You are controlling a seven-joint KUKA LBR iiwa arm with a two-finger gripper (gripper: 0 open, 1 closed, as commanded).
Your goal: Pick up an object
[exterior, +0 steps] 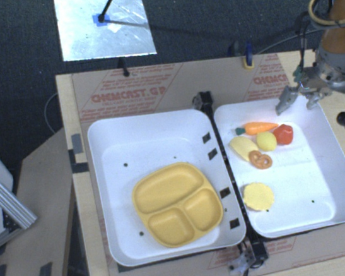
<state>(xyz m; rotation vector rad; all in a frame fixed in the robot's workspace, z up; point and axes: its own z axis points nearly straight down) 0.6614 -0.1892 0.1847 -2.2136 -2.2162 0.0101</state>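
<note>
the gripper hangs over the far right corner of the right bin, its two grey fingers spread apart with nothing between them, the tips pointing down toward the bin's back rim. the arm comes in from the right, with its orange band showing above the wrist. the toy foods sit clustered in the far left part of the right bin, near the gripper but apart from it: a carrot lies across the top of the group with its green end to the left, a red pepper sits just right of it, a small round yellow lemon touches the pepper's left side, a pale yellow banana piece lies slantwise to the left of the lemon, and a tomato slice rests just below the lemon against the banana's lower end. a flat yellow round piece, hard to name more closely, lies alone further toward the near edge, close to the bin's left wall. the left bin holds a yellow divided tray with three compartments, lying tilted in the near half. both bins stand on a brown board printed with red lettering, and a shiny metal sheet lies on the dark floor beyond the bench.
</note>
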